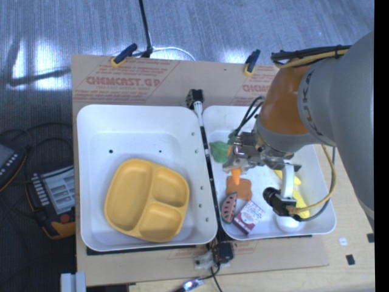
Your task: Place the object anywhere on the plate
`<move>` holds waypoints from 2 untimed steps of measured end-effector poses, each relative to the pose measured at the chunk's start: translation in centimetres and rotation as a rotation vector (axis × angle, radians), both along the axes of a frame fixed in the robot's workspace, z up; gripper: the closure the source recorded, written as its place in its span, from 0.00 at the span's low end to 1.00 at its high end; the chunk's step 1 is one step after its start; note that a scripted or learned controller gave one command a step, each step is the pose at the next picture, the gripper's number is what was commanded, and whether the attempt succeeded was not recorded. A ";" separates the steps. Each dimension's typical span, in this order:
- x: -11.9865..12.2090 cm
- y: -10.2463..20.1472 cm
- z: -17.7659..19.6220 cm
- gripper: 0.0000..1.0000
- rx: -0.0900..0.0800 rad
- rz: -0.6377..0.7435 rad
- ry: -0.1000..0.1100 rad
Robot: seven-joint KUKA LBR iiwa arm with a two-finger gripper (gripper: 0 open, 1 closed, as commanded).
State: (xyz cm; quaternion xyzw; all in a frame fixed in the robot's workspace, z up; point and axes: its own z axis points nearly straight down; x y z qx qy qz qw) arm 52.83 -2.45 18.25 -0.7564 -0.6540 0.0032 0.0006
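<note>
Yellow and moulded in plastic, a three-compartment plate (146, 198) lies in the lower middle of the shallow white left bin (97, 126), its rounded corners set at a slight tilt to the bin's walls. Beside it, the shallow white right bin (319, 227) holds a cluster of small toy foods along its left side.

A grey arm with an orange band (285, 102) reaches in from the right of the frame, covering much of that bin. The gripper (239, 154) hangs over the bin's left-centre; from this angle I cannot tell whether it is released or clenched, and nothing can be seen held in it.

Just below the gripper lies a small orange carrot-shaped piece (234, 176), touching or nearly touching a flat orange slab (244, 189) beneath it. A green leafy piece (217, 151) sits just to the gripper's left, against the wall between the bins. Lower down lie a red watermelon slice with dark seeds (229, 205) and, just to its right, a red-and-white packet (249, 216).

Both bins rest on a brown cardboard sheet with red lettering (121, 81), pinned at its top edge by two yellow clamps (124, 53).
</note>
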 end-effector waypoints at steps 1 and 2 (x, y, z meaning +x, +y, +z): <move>3.8 9.7 8.3 1.00 0.004 0.070 -0.009; 1.0 18.0 -1.5 1.00 -0.001 -0.064 0.009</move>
